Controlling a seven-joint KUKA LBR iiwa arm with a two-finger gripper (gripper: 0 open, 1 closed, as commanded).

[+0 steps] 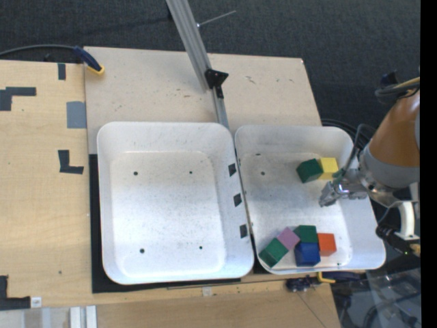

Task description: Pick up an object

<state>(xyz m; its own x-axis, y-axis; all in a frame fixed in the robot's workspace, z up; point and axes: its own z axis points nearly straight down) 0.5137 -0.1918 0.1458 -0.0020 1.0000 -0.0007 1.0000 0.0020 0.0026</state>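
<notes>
Hand (330, 195) low over right bin (273, 149), near yellow block (329, 165).

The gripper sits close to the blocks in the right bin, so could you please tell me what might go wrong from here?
1. The gripper sits just below the touching yellow block and green block; a descent could nudge both rather than take one.
2. It is near the right bin's far wall, so it may scrape the rim.
3. The five blocks clustered at the bin's near edge are packed tight, leaving little room around any one.
</notes>
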